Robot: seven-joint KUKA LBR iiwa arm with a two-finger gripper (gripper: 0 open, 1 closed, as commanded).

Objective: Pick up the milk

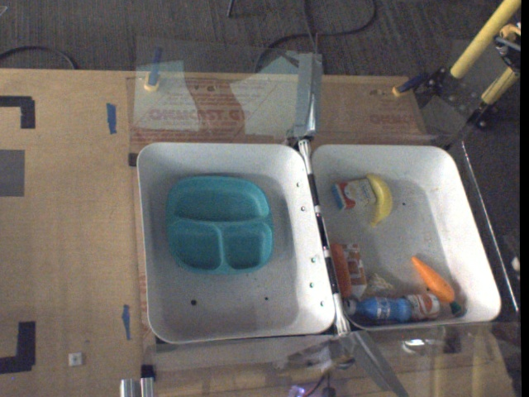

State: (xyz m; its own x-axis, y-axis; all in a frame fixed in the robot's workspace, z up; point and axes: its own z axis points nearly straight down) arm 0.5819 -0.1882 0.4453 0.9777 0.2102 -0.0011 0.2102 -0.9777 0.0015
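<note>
Left bin: teal divided plate. Right bin, upper left: milk, small carton on its side, touching banana; probably light, stiff, crushable; grasp across flat sides. Lower: carrot, bottle. Gripper state: cannot tell.

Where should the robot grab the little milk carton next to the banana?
Probably from straight above, pinching the milk carton across its two long flat sides. It lies on its side, and the banana hugs its right end, so fingers fit better along the sides.
</note>
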